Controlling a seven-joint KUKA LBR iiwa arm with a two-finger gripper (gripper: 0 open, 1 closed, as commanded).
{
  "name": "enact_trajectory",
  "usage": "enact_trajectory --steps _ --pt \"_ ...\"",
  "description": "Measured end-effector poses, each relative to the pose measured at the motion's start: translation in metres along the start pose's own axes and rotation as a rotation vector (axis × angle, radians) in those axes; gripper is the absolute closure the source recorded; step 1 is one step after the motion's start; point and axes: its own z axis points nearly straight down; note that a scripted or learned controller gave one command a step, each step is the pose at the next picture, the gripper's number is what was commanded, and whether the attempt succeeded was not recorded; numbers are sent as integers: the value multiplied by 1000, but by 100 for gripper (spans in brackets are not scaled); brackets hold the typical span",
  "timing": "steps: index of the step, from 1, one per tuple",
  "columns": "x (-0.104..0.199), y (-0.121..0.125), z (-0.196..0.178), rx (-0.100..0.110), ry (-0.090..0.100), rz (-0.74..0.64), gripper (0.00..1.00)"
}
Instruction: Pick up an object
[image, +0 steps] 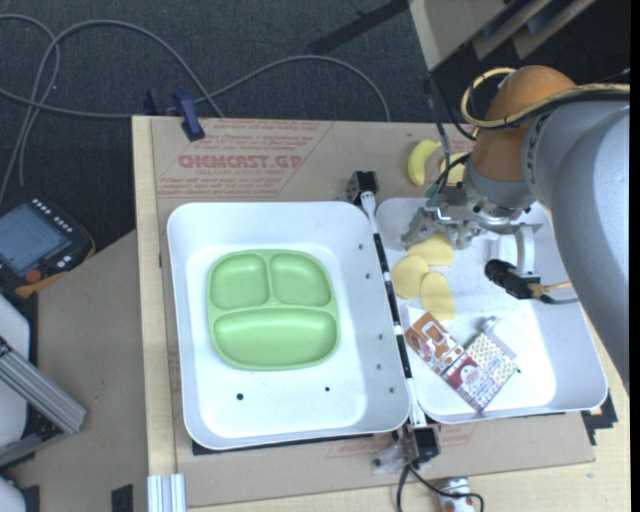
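we see the gripper (447, 222) low over the right bin (560, 375), just above pale yellow chip-like pieces (422, 280) (we cannot tell its state). a patterned packet (465, 360) lies nearer us; the left bin (190, 330) holds a green divided plate (272, 308).

A bench (250, 160) topped with brown printed board is carrying two shallow white bins side by side, their inner rims touching. The left bin (190, 300) is sitting toward the middle of the board, the right bin (560, 370) reaching its right edge. A blue clip (186, 114) is gripping the board's far left edge
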Motion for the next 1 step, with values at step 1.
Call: enact_trajectory --steps 1 --pt "0 1 -12 -4 -2 -1 100"
